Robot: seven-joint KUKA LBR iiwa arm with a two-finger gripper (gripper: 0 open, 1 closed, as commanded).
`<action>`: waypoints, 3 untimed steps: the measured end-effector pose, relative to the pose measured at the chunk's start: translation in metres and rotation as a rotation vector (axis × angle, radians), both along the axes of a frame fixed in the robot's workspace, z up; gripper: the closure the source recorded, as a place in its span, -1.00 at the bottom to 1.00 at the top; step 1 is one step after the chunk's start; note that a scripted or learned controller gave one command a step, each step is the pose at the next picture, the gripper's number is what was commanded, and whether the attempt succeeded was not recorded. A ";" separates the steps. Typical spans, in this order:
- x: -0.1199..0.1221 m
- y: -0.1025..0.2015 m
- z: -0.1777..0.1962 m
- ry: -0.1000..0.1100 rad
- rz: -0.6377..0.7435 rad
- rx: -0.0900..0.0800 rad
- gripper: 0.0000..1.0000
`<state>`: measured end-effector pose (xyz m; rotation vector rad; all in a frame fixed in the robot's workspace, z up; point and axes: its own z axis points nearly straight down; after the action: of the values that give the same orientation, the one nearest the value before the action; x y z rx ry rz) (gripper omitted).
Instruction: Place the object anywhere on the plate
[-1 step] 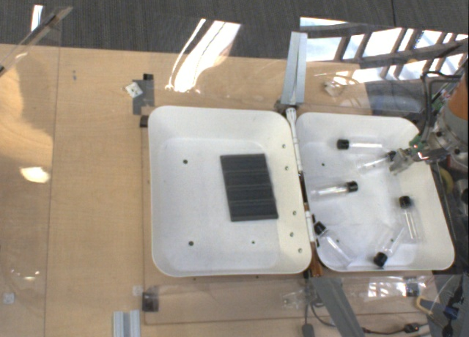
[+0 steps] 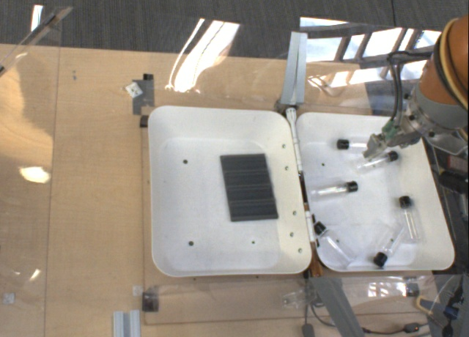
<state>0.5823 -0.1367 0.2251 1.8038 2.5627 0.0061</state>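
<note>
A dark grey ridged plate (image 2: 249, 187) lies flat in the middle of the left white bin (image 2: 168, 240). Several clear tubes with black caps lie scattered in the right white bin (image 2: 440, 255). My gripper (image 2: 386, 140) hangs over the upper right part of that bin, at the end of the grey arm with its orange band (image 2: 448, 64). Just below the gripper lies one capped tube (image 2: 377, 158), close to its tip; whether they touch I cannot tell. Another tube (image 2: 347, 144) lies to the gripper's left.
More tubes lie in the right bin: one mid-bin (image 2: 335, 190), one at the right (image 2: 409, 217), two near the front edge (image 2: 387, 249) (image 2: 328, 240). A grey post (image 2: 295, 68) stands behind the seam between the bins. Cables hang at the right.
</note>
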 end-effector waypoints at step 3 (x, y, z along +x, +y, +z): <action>0.075 0.189 0.061 -0.003 0.809 -0.005 1.00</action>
<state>0.6569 0.0528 0.2859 0.6487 3.0631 0.0064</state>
